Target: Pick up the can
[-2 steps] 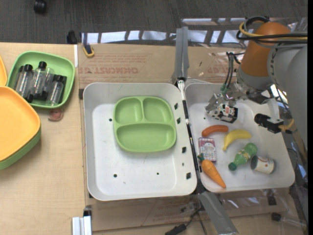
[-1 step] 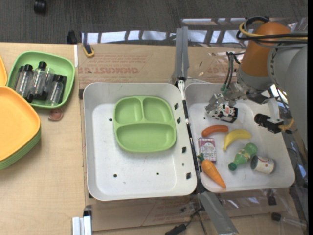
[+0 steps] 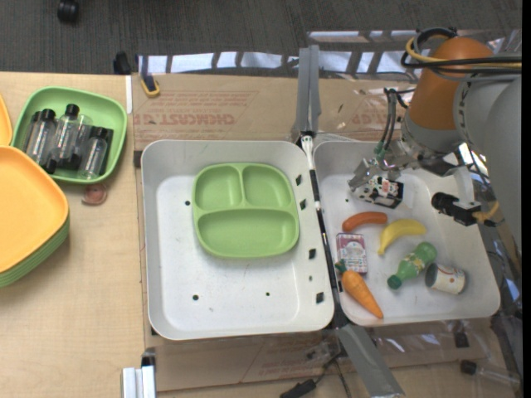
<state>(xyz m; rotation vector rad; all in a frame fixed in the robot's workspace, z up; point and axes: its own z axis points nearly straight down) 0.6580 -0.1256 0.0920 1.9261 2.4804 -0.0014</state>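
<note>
The can lies on its side near the front right corner of the right bin, just beside a green bottle. The gripper hangs low over the bin's back part, well apart from the can; whether its jaws are parted cannot be told. A banana lies between them.

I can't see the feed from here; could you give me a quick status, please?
Gripper low at right bin's far end. Can on its side, near corner, apart from gripper. Green bottle touching can.
</note>
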